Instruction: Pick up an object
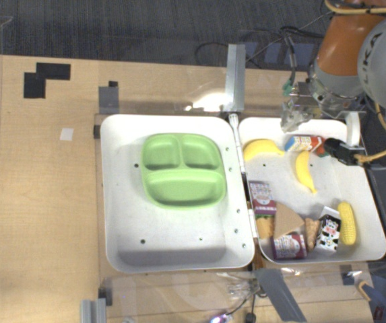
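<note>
My gripper [292, 118] hangs over the back edge of the right bin [374, 207], above its far left part, with nothing seen in it. Just below it lie a yellow rounded fruit [261, 148] and a small red, white and blue packet [304, 142]. A banana [304, 171] lies lengthwise a little nearer. Along the front of the bin are a corn cob [346, 222], a black-and-white carton [327, 234], a cone [312, 229], a purple can [288, 245] and a red snack packet [261, 198].
The left bin [122, 200] holds a green divided plate [182, 168]. A metal post [236, 73] stands behind the wall between the two bins. Cables run across the dark floor behind the bench.
</note>
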You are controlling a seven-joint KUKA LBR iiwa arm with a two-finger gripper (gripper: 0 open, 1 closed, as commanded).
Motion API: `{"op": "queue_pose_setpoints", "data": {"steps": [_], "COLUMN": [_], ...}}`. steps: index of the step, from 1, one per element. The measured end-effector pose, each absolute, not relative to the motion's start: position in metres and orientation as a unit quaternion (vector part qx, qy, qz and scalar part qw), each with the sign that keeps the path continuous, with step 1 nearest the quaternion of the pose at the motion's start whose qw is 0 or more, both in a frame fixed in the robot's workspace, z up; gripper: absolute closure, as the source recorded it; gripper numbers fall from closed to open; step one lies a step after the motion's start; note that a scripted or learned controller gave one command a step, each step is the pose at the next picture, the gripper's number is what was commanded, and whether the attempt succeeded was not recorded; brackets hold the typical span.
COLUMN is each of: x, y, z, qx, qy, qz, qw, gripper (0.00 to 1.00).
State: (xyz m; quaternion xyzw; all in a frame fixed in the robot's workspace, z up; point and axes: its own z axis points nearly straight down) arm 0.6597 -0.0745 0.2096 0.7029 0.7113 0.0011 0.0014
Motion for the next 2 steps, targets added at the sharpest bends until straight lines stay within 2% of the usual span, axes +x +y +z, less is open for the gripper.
{"op": "queue_pose_setpoints", "data": {"steps": [1,2], "x": [0.660,0.635], "y": [-0.075,-0.075], "z": [0.209,0.205], "qx": [0.703,0.730], "qy": [0.712,0.684], "qz": [0.0007,0.0001], "qw": [0.001,0.000], "gripper": [0.00,0.00]}}
